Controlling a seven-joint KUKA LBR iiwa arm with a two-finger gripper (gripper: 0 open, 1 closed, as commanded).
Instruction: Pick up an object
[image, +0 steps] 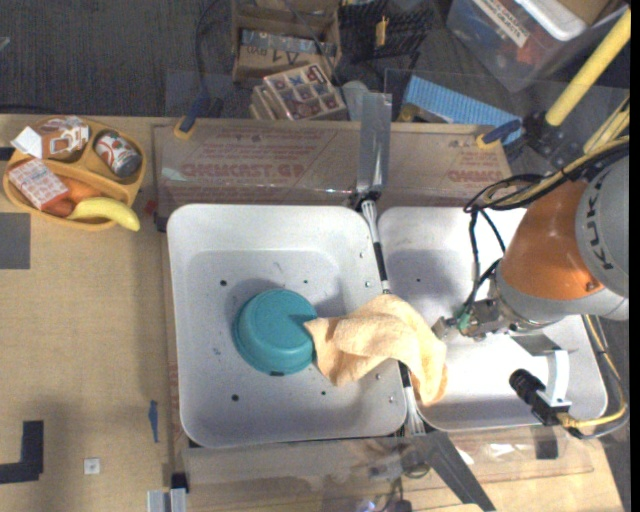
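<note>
- The arm (560, 250), grey with an orange band, reaches in over the right bin (440, 240).
- The left bin (200, 250) lies on the far side of the divider from the gripper, touching the right bin along that edge.
- The yellow cloth (375, 338) is draped across the divider between the bins. Its long axis runs roughly across the view, one end toward the gripper, the other away from it into the left bin. The near end hangs into the right bin, just beside the gripper.
- The teal bowl (273, 330) sits upside down in the left bin, beyond the cloth from the gripper, with the cloth's far end touching its rim.
- The gripper (450, 325) sits low in the right bin at the cloth's edge. Whether it is clenched or released cannot be told; no object is visibly held.
</note>
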